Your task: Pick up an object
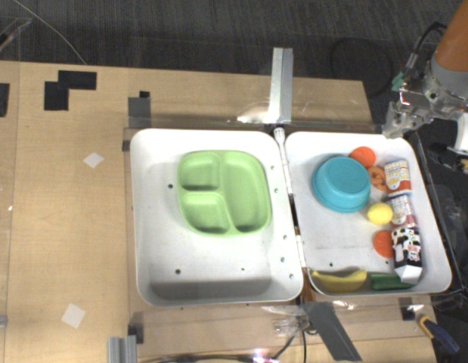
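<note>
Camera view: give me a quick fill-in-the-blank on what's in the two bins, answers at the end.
1. The green divided tray lies in the ____ bin.
2. The upturned bowl in the right bin is ____ in colour.
3. The banana lies along that bin's ____ edge.
4. The gripper hangs past the right bin's far ____ corner.

Missing words: left; blue; near; right

One fixed camera above the bench [60, 225], slanted down, both bins [150, 278] in frame
</note>
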### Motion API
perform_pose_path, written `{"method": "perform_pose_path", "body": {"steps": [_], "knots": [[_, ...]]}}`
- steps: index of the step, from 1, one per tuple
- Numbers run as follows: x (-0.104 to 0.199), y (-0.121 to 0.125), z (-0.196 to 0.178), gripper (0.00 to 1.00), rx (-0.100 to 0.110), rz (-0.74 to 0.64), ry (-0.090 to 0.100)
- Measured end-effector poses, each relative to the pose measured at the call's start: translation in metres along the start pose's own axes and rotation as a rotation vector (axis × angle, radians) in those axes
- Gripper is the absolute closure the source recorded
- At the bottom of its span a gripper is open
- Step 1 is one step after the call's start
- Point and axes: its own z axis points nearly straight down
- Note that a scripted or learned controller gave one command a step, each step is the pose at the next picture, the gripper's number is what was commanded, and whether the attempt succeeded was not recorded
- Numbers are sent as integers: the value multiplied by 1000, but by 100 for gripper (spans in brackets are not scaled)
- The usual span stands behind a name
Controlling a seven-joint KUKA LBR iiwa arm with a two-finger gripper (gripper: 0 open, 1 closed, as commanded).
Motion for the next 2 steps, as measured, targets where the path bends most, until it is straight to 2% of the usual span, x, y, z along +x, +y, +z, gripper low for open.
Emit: {"method": "perform_pose_path", "body": {"steps": [1, 2], "knots": [[82, -29, -6, 100, 11, 186, 4], [165, -31, 46, 100, 18, 301, 3]]}}
